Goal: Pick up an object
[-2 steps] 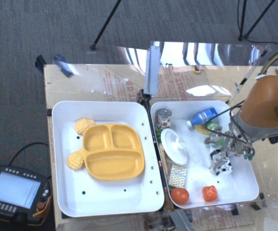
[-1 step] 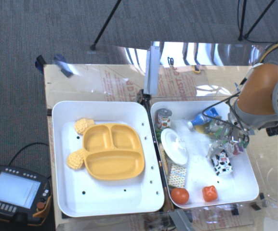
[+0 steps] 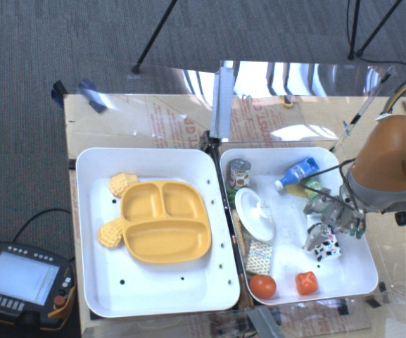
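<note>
Two bins on the bench [image 3: 146, 122]. Left bin [image 3: 90, 259]: yellow tray [image 3: 166, 221], two waffle toys [image 3: 122, 184]. Right bin [image 3: 361, 270]: can [image 3: 239, 171], blue bottle [image 3: 297, 173], white lid [image 3: 254, 214], tomato [image 3: 262, 286], red block [image 3: 306, 282], spotted cube [image 3: 326, 248]. My gripper [image 3: 320, 232] is low in the right bin, just over the cube; fingers: cannot tell.

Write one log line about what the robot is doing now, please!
phase: reaching | gripper: low in right bin, at black-and-white toy | grasp: unconfirmed | left bin: yellow divided plate
</note>
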### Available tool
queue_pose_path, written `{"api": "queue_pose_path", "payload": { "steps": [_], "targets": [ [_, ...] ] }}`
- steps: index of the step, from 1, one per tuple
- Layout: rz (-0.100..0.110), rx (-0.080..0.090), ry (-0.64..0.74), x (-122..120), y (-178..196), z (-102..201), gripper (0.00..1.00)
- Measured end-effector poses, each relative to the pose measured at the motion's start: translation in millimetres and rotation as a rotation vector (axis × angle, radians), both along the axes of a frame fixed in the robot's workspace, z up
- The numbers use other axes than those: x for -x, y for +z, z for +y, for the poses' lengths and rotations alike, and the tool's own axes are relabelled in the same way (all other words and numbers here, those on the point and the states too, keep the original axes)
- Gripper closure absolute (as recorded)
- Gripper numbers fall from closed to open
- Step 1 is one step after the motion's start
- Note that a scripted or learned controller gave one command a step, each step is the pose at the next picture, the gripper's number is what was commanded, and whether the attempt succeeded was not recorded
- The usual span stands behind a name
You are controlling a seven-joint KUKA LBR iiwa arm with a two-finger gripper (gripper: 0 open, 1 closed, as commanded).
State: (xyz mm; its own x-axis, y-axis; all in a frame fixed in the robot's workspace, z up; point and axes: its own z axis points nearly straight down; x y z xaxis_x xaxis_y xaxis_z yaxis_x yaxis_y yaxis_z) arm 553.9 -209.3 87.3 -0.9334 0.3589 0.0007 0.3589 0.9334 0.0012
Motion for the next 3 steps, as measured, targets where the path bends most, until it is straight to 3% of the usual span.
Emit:
{"api": "queue_pose_path", "payload": {
  "steps": [1, 2, 3],
  "targets": [
    [-0.001, 0.000, 0.008, -2, 10, 2, 1.00],
    [0.000, 0.000, 0.014, -23, 0, 16, 1.00],
    [-0.002, 0.001, -0.282, -55, 1, -4, 1.00]
  ]
}}
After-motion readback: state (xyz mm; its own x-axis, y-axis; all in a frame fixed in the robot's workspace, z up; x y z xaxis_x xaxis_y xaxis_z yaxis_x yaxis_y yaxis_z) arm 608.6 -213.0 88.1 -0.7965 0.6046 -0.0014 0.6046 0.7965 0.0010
